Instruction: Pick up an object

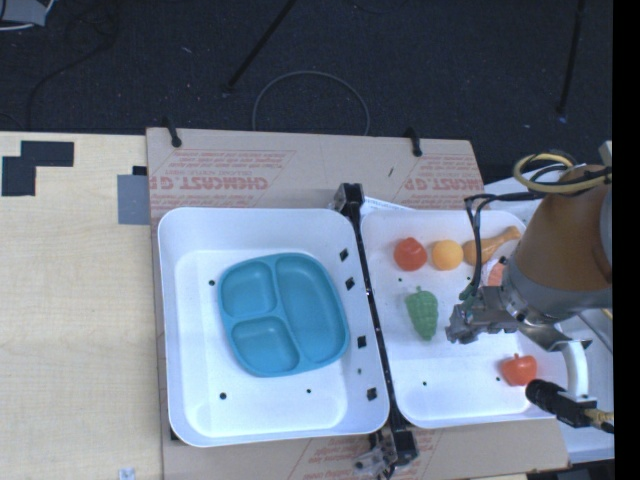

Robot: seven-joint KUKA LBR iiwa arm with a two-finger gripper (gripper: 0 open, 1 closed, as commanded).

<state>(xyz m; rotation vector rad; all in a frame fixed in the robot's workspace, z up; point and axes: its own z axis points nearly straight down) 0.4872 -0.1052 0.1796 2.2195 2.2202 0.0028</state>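
Gripper [462, 330] low in right bin [440, 408], finger state unclear; green pepper [423, 313] just beside, long axis near-vertical in frame.

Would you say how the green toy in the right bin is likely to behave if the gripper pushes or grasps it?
The green toy looks elongated and bumpy, so it would probably pivot rather than roll far. It seems a small, likely light plastic piece, so the gripper beside it could easily shove it along the right bin's smooth floor.
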